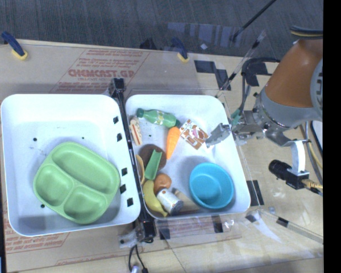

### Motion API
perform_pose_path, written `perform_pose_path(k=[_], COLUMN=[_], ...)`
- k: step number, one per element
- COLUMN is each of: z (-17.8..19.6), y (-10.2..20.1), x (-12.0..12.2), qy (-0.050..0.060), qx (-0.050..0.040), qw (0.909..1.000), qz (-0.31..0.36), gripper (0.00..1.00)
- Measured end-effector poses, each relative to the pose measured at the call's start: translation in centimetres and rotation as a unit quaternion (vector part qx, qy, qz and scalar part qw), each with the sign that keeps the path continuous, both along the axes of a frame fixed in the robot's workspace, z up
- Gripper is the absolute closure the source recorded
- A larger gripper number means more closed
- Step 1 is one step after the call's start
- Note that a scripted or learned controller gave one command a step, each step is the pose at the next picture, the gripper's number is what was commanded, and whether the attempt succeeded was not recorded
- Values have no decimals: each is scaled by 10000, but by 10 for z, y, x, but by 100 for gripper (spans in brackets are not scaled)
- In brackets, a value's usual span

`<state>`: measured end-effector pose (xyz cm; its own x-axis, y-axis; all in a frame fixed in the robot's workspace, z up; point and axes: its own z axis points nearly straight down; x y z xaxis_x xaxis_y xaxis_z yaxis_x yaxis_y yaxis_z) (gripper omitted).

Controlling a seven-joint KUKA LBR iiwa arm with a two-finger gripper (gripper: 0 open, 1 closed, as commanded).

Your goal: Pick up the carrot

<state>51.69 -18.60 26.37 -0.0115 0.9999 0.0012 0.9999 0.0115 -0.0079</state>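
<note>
the bench (284,209) is pale wood, with a sheet of brown cardboard (91,70) printed in red spread over its left and back part. two shallow white bins sit on it side by side, touching along a black seam: the left bin (17,112) and the right bin (238,175). blue clamps (14,45) grip the cardboard's back edge. black tape marks (256,192) lie beside the right bin.

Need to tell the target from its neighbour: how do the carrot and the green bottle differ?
The carrot is orange and tapered; the bottle is green with a pale label. The carrot lies nearly along the bin's length, thin end toward the banana; the bottle lies crosswise by the far wall. Both lie flat in the right bin, ends nearly touching.
</note>
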Motion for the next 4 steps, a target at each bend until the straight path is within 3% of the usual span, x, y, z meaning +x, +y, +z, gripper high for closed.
perform_pose_path(k=[1,2,3,4], z=[-132,-174,-164,-3], y=[66,58,59,77], x=[28,89,89,78], qy=[63,20,50,-73], qx=[15,-14,-7,-15], qw=[10000,9769,9779,9807], qz=[-48,-2135,-2089,-1955], gripper=[0,0,100,100])
